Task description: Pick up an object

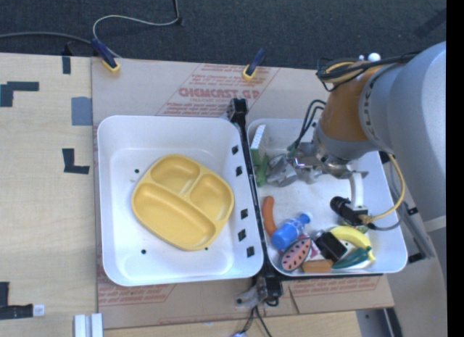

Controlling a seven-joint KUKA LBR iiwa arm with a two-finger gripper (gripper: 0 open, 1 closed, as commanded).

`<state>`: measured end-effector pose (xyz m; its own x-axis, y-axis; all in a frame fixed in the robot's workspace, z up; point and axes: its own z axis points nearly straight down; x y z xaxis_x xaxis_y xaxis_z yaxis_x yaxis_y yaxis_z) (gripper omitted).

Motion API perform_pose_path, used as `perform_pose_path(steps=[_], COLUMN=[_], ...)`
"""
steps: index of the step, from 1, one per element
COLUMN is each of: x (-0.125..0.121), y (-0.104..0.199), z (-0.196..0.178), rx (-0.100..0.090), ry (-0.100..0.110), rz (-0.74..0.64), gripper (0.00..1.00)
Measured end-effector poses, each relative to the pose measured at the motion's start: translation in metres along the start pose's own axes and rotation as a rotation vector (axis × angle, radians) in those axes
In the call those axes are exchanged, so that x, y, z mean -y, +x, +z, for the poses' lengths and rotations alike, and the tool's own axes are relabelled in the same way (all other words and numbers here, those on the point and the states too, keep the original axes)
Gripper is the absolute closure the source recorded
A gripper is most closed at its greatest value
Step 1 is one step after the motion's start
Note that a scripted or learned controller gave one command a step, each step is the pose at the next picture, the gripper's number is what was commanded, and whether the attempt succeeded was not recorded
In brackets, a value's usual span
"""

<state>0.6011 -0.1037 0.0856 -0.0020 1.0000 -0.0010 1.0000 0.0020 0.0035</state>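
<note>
On your worktop [43, 183], two white bins sat side by side. The claw [284, 170] hung low in the right bin [391, 256], near its upper left; you couldn't tell its grip. Toys [319, 245] lay heaped at the bin's near edge. The left bin [116, 256] held a yellow tray [183, 201].

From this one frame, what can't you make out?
- Hand: metal blur low over the right bin; whether it is open or shut, or has anything in it, can't be told.
- Green thing by the divider: partly behind the hand, identity unclear.
- Toy pile at the near corner: pieces overlap, lower ones covered.
- Right bin's far side: hidden by the arm.
</note>
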Motion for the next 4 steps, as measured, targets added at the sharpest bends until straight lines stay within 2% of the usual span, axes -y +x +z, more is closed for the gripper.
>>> perform_pose_path(steps=[1,3,4], x=[0.044,0.033,-0.005], y=[0.009,0.002,0.007], z=[0.000,0.000,0.001], rx=[0.000,-0.003,-0.001], ry=[0.002,0.003,0.002], rz=[0.002,-0.001,0.001], gripper=[0.00,0.00,0.00])
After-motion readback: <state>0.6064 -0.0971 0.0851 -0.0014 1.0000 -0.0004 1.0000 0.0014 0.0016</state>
